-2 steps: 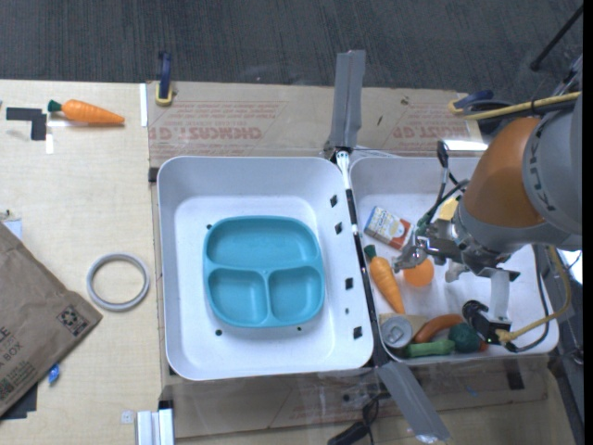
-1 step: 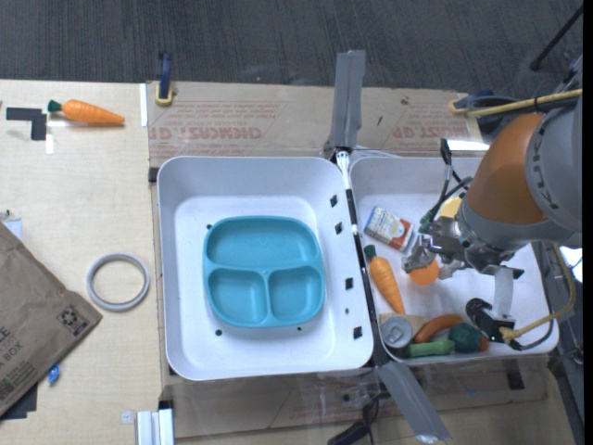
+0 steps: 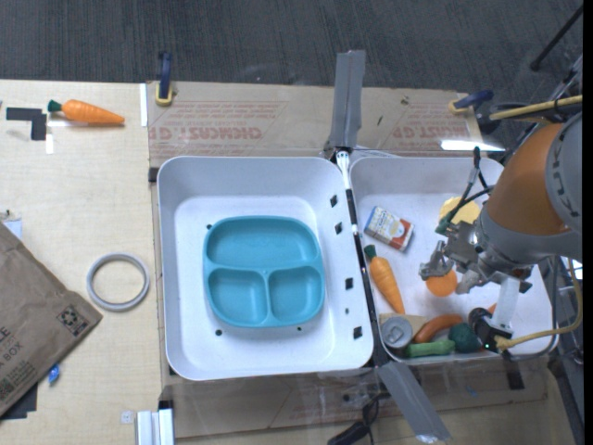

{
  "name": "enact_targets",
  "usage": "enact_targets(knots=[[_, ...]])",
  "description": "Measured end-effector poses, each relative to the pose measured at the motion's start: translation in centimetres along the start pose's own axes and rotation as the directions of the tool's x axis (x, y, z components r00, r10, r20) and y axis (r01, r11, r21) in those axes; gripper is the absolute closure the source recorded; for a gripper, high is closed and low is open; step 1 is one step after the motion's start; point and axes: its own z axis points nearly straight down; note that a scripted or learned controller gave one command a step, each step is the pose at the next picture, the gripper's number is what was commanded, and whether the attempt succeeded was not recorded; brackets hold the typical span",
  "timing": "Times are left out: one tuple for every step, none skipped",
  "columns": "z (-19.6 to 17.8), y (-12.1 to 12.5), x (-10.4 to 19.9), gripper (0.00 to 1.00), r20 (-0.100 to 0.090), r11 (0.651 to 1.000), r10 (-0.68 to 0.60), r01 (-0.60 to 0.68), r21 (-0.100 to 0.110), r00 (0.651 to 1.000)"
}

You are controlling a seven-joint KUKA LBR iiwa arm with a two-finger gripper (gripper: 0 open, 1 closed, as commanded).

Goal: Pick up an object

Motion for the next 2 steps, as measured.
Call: enact_targets(knots=[[-8.2, 6.7, 7.0, 1.0, 0.002, 0.991, -0.135, 0.135, -0.003, 0.991], [-10.1, 6.1, 12.4, 1.0, 0.003, 1.0, 0.026, -0.026, -0.002, 1.0]])
